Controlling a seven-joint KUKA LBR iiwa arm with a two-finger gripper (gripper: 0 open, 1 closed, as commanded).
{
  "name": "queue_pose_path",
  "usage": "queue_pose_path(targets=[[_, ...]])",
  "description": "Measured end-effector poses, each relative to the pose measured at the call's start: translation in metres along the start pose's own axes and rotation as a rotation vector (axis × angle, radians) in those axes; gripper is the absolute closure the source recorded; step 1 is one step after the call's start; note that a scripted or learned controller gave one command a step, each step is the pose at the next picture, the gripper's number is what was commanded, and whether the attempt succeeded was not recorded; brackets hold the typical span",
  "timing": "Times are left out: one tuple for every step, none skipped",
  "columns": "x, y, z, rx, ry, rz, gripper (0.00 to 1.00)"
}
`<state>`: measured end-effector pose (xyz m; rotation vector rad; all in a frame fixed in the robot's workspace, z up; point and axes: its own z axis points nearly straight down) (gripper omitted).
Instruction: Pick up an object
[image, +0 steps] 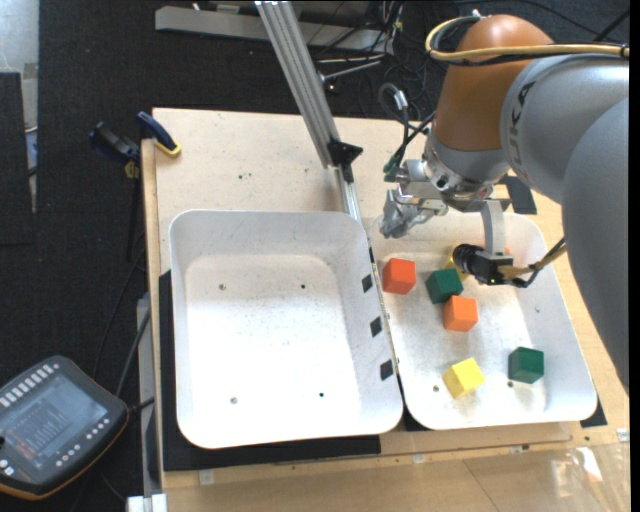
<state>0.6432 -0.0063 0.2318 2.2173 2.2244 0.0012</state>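
Orange cube (399, 275) lay at the right bin's (560, 395) ten o'clock, a green cube (444, 285) just beside it at three o'clock. Another orange cube (460, 313), a yellow cube (463, 377) and a second green cube (526, 365) sat toward six. The jaws (398, 221) hung above the first cube, gripping nothing; their state was unclear.

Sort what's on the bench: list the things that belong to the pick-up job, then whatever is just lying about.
Job: claw; right bin; orange block; second orange block; green block; second green block; yellow block.

Lying about: left bin; blue-and-yellow clamp; handheld controller.
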Motion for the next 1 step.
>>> queue_pose_path(targets=[[0.0646, 0.0094, -0.0017, -0.001, 0.002, -0.006, 1.0]])
